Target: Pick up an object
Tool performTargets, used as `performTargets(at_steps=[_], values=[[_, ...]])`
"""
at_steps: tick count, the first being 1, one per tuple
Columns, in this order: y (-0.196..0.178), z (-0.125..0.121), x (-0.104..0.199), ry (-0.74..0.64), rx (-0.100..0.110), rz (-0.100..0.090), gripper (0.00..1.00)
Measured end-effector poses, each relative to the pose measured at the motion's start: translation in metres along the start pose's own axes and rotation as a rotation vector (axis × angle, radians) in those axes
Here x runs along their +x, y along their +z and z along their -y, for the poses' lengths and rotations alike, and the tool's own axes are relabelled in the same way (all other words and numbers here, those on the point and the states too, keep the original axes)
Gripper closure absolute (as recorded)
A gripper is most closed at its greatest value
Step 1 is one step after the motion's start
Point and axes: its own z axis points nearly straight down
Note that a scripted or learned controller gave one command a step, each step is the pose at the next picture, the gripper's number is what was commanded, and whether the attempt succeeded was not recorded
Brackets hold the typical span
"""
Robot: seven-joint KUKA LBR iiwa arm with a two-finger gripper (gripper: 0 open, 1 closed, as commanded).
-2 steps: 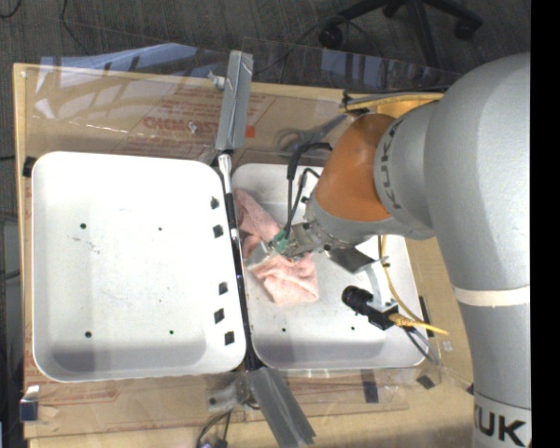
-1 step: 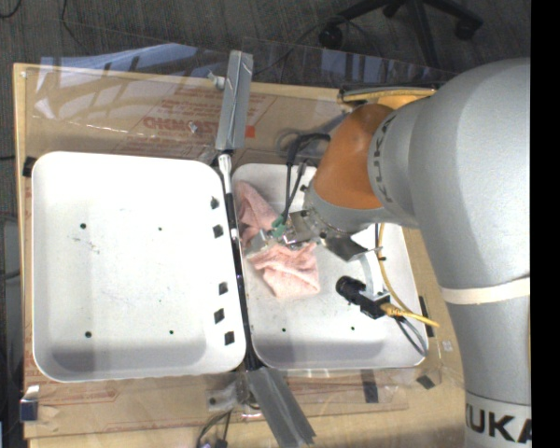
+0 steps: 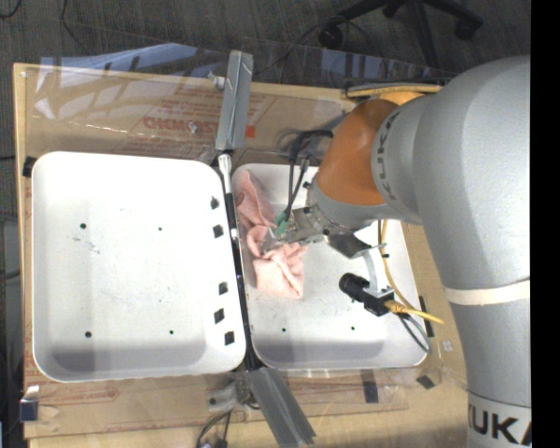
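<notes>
Reaching in from the right, the arm [image 3: 467, 185] covers much of the right bin [image 3: 355, 343], which sits just beside the left bin [image 3: 121, 269] on the desk [image 3: 121, 91]. A pink cloth [image 3: 266, 241] lies crumpled in the right bin against its left wall, running from the far part toward the middle. The gripper [image 3: 285, 230] hangs right over the cloth's middle, its tip down at the fabric. Whether the fingers are apart or together I cannot tell, because the wrist hides them. This looks like the grasp step: descent finished or nearly so, nothing lifted. Next, the cloth must be pinched firmly and raised straight up; soft folds could slip free.
</notes>
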Motion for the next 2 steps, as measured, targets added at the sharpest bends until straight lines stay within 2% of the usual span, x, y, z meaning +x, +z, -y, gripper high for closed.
performTargets(at_steps=[1,2], values=[[0.008,-0.017,-0.07,-0.097,-0.006,0.002,1.0],[-0.178,-0.07,-0.02,0.157,0.001,-0.001,1.0]])
